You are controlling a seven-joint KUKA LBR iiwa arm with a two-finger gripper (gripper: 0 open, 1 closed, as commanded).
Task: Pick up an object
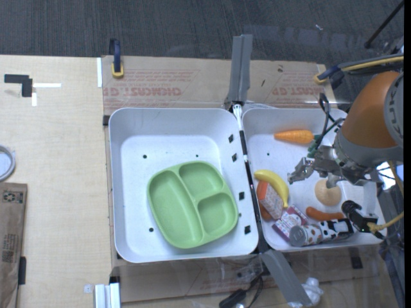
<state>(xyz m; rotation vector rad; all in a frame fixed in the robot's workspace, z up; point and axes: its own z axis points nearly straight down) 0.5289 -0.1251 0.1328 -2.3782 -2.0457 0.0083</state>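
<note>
The right bin (257,124) holds an orange carrot (294,136) at the back and a yellow banana (273,183) near its left wall. A pale round fruit (327,194) lies in the middle, with a red sausage-shaped piece (321,213) in front of it. A red packet (272,202), a pink wrapper (289,221) and a small can (300,235) crowd the front. My gripper (303,171) hangs over the bin's middle, between the banana and the round fruit. It is open, with nothing between its fingers.
The left bin (122,172) holds a green divided plate (192,204). A black-and-white object (337,230) lies at the right bin's front right corner. The arm's orange band (372,111) and cables overhang the right bin's right side. A grey divider post (241,69) stands between the bins at the back.
</note>
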